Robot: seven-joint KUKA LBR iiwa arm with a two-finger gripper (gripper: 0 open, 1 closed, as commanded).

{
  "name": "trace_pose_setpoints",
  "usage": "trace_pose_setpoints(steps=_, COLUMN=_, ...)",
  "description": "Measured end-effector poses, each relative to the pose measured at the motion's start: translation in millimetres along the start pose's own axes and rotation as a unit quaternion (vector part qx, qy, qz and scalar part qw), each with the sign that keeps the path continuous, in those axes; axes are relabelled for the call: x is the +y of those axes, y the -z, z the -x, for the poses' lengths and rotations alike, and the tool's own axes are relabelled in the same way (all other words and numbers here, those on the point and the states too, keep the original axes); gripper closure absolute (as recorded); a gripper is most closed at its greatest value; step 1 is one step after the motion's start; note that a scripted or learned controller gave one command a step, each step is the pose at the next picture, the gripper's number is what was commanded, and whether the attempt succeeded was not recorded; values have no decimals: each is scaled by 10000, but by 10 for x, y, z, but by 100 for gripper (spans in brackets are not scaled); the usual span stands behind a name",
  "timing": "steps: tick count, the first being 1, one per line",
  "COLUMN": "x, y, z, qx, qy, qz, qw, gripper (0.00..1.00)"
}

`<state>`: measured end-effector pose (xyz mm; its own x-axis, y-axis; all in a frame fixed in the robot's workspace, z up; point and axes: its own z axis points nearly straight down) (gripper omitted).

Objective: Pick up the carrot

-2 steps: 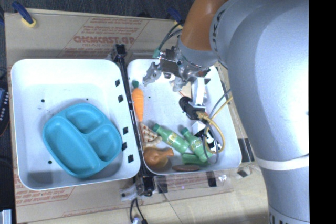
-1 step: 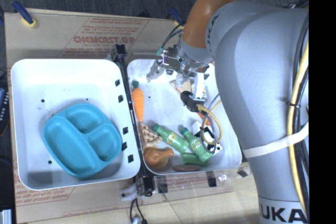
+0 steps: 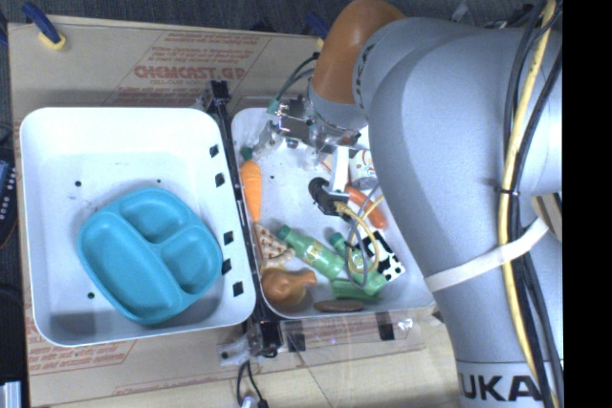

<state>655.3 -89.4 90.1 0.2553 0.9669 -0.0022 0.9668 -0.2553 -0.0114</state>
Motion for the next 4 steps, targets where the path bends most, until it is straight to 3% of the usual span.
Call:
trace_pose_setpoints(steps=1, x=-555, y=4, z=198, qx=-3, qy=-740, qz=8, qw=9973, gripper=0)
trace_pose_setpoints(steps=2, x=-557, y=104, z=183, qx=-2, qy=-692, qz=-20, qw=9976, gripper=100)
trace_pose_setpoints(steps=3, x=-557, y=103, z=182, qx=-4, qy=-691, qz=-21, qw=9976, gripper=0)
trace_pose_setpoints(steps=4, x=15, y=20, z=-5, qx=27, qy=-800, qz=23, qw=9968, gripper=0)
